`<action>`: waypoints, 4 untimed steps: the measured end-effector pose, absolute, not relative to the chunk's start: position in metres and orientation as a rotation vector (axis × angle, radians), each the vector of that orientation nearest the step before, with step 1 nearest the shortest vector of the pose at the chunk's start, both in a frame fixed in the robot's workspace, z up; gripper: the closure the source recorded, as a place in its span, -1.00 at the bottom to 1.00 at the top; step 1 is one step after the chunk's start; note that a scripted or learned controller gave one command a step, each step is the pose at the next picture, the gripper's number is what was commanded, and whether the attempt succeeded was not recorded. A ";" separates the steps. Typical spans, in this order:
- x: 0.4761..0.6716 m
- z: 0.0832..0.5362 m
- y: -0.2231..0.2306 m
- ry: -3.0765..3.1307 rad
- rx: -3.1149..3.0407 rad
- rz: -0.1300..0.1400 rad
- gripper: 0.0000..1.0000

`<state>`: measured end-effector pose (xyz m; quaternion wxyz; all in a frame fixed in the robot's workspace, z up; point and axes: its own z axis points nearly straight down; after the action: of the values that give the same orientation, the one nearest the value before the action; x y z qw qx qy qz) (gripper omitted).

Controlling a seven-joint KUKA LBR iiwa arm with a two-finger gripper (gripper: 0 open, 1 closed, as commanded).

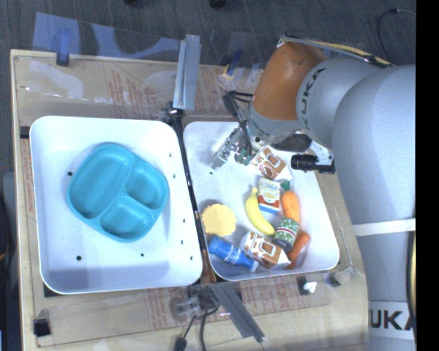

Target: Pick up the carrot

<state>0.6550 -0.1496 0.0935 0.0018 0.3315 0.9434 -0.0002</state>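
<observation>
An orange carrot [290, 205] lies in the right bin [205, 141], near its right wall. A second, redder carrot-like piece [299, 246] lies at the bin's front right corner. My gripper [229, 152] hangs over the bin's back left part, above bare white floor, and is left of and behind both orange pieces. Nothing is visibly held in it. The grey arm and its orange band [282, 82] reach in from the right, above the bin's back edge.
Around the carrots lie a banana [257, 215], a yellow round piece [218, 219], a blue bottle [227, 253], a green can [286, 233] and small cartons [272, 167]. The left bin [51, 262] holds a blue divided plate [118, 190].
</observation>
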 end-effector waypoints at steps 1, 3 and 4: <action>0.638 0.091 -0.114 3.063 0.718 0.000 1.00; 0.628 0.092 -0.169 3.070 0.673 -0.001 1.00; 0.642 0.093 -0.163 3.006 0.901 0.000 1.00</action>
<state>0.6418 -0.1633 0.0934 0.0018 0.2872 0.9579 -0.0001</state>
